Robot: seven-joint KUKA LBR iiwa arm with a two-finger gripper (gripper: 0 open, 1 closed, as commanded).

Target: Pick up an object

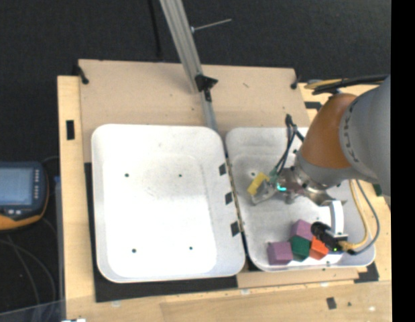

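Orange band and grey arm (341, 146) sit highest, reaching into the right bin (244, 146). To do this well, go down slowly and squeeze one block only. On the left, the big bin (153, 200) has just tiny dark dots. Next comes the gripper (264, 190) — a yellow block (257, 183) is at its tip, but I cannot tell if it is gripped. Purple, green and orange blocks (298, 243) huddle in the right bin's near corner.

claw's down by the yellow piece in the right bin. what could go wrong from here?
1. The claw sits right at the yellow piece, which looks tilted near its tips; whether it is truly gripped is unclear, so it may slip out on lifting.
2. The yellow piece lies close to the right bin's left wall, so a push could wedge it there.
3. The purple, green and orange blocks are bunched in the front corner, leaving little room to grab just one.
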